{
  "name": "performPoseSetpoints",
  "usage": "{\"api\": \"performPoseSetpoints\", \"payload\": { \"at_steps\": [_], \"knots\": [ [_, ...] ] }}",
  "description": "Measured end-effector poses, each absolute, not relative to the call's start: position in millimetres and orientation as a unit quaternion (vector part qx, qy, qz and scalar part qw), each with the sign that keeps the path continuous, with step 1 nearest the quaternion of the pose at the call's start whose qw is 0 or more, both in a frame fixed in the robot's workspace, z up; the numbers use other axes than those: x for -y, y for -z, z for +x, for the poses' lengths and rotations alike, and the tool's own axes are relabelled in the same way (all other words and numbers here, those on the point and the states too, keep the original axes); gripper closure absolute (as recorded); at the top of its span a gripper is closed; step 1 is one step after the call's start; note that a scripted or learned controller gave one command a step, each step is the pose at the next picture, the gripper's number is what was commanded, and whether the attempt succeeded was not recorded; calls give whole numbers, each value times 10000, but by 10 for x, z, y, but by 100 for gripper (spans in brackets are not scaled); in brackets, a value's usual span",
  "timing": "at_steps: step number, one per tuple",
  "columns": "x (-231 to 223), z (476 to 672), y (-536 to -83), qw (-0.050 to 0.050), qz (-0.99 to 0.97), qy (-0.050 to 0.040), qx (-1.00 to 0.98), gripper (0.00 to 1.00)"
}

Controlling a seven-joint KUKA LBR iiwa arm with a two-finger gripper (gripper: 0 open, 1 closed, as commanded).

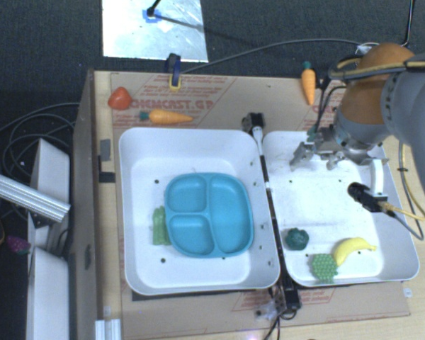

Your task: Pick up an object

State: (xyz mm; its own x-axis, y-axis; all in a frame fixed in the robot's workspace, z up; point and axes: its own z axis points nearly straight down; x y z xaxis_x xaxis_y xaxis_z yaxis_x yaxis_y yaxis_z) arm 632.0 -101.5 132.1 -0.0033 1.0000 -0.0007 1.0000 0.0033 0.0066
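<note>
Banana (352, 248), one, yellow and curved, lies near the front of the right bin (340, 190), beside one dark green piece (296, 239) and one light green bumpy piece (324, 267). The left bin (138, 190) holds one blue divided plate (208, 214). Two carrots (168, 117) lie on the cardboard bench. The gripper (317, 156) hangs over the right bin's rear, fingers apart, holding nothing.

Grey arm (411, 105) with an orange band (372, 83), a metallic wrist and thin cables alongside.
</note>
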Motion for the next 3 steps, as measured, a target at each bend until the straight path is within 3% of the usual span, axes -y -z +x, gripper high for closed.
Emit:
{"api": "performPoseSetpoints", "payload": {
  "at_steps": [1, 2, 3],
  "knots": [
    [866, 6686, -840, 0, 7057, -6, -7085, 0],
    [867, 6702, -959, 20, 7046, -18, -7096, 100],
    [868, 6701, -958, 21, 7044, -16, -7098, 0]
  ]
}}
